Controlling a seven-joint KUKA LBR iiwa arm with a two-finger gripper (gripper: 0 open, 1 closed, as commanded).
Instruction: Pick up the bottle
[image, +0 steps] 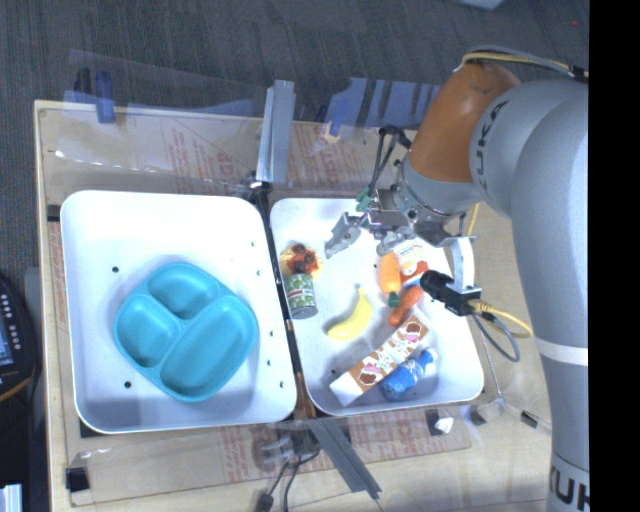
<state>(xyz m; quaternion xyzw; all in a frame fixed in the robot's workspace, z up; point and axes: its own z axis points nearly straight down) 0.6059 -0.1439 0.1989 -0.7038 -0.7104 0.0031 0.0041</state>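
Arm over the right white bin (460, 385).
Metal two-finger gripper (362, 228) spread, pinching nothing; small green-labelled bottle (300, 295) lies apart, cap end blurred against a red-orange item (298, 260).

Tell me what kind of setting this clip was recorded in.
Probably a lab bench for robot picking trials: a KUKA arm reaches over two white bins, one bearing a blue divided plate, the other toy food and a small bottle.
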